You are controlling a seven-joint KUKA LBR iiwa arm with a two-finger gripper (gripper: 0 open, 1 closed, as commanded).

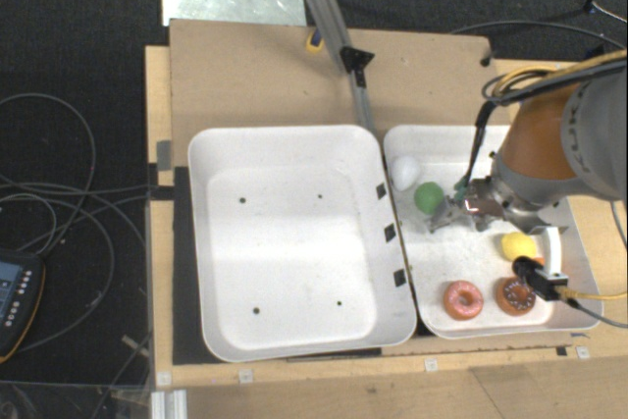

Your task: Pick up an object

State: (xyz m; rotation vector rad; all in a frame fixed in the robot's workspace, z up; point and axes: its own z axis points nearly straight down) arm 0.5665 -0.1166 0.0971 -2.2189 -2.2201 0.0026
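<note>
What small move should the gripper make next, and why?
Probably ease a little toward the green ball and lower onto it. The gripper sits just beside that ball in the right bin, and nothing shows between its fingers.

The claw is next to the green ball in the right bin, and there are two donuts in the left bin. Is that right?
Not quite. The camera view shows the pink donut and the brown donut in the right bin, not the left bin. The claw is indeed next to the green ball in the right bin.
</note>
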